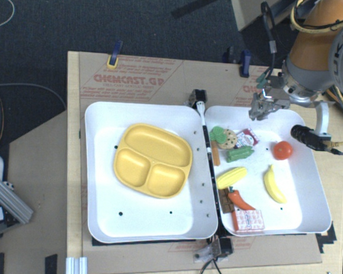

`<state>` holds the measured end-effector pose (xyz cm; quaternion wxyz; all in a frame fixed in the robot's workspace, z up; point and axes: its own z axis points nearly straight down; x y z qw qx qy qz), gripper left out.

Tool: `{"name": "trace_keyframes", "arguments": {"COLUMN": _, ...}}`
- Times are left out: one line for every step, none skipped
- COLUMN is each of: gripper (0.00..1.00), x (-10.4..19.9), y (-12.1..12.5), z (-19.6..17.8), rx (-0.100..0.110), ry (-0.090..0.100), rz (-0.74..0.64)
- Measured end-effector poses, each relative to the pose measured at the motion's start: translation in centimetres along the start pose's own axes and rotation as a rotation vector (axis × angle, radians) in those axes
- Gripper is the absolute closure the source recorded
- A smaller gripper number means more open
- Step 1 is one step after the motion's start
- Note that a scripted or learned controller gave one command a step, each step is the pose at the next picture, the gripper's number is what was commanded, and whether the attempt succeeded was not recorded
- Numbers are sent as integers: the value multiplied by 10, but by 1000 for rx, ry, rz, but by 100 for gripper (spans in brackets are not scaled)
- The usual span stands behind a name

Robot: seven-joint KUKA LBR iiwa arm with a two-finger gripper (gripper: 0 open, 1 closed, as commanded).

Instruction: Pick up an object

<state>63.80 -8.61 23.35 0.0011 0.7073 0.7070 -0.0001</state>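
Seen from above at a slant: two shallow white bins side by side on a brown board. In the left bin [96,158], a yellow divided plate [152,159] with three compartments, lying flat near the middle. In the right bin [314,195], a scatter of toy foods: a red tomato [282,150] near the far right wall; a yellow banana [274,184] just below it; a corn cob [231,177] near the bin's left wall; a green pickle-like piece [240,154] touching a cookie [228,139] and a green leafy piece [218,134]; a carrot [241,201] and a red-and-white packet [248,220] at the near edge. Above the right bin's far edge, the gripper [260,112], pointing down, apart from every object, nothing between its fingers. Open or closed: cannot tell at this size.
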Motion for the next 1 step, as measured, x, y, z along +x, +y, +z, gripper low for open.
{"name": "trace_keyframes", "arguments": {"gripper": 100, "x": 12, "y": 0, "z": 14, "rx": 4, "ry": 2, "rz": -1}}
